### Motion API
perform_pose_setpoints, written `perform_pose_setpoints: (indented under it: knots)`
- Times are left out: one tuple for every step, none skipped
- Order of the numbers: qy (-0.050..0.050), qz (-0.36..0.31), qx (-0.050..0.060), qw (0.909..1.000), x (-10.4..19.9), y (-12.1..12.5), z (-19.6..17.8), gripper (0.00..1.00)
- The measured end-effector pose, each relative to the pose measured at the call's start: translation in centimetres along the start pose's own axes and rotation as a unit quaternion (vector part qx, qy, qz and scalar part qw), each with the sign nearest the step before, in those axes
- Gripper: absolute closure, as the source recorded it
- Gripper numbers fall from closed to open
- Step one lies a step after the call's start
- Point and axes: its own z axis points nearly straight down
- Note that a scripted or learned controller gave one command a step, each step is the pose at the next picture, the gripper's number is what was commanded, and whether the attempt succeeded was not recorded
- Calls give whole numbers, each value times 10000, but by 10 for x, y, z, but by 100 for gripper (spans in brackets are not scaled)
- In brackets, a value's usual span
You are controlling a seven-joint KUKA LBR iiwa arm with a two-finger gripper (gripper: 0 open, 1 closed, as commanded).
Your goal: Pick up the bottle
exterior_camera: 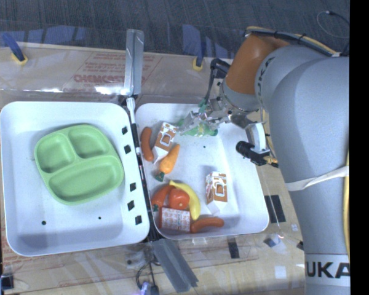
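The bottle (pixel 195 125) is a small clear plastic one with green markings. It lies on its side at the back of the right bin (pixel 246 208), close to the far wall. My gripper (pixel 212 110) hangs over the bottle's right end, under the orange band of the wrist (pixel 249 63). The gripper's dark body hides where it meets the bottle, so I cannot see contact or a hold.
The right bin also holds two small cartons (pixel 165 135) (pixel 216 187), a carrot (pixel 169 158), two sausages (pixel 147 143) (pixel 206 224), a banana (pixel 189 199), a red pepper (pixel 175 198) and a can (pixel 175 219). A green divided plate (pixel 80 163) sits in the left bin (pixel 18 226).
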Motion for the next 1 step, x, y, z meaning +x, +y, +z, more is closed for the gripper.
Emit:
perform_pose_setpoints:
  knots:
    - [-2,-46,-7,10000,2,3,-13,100]
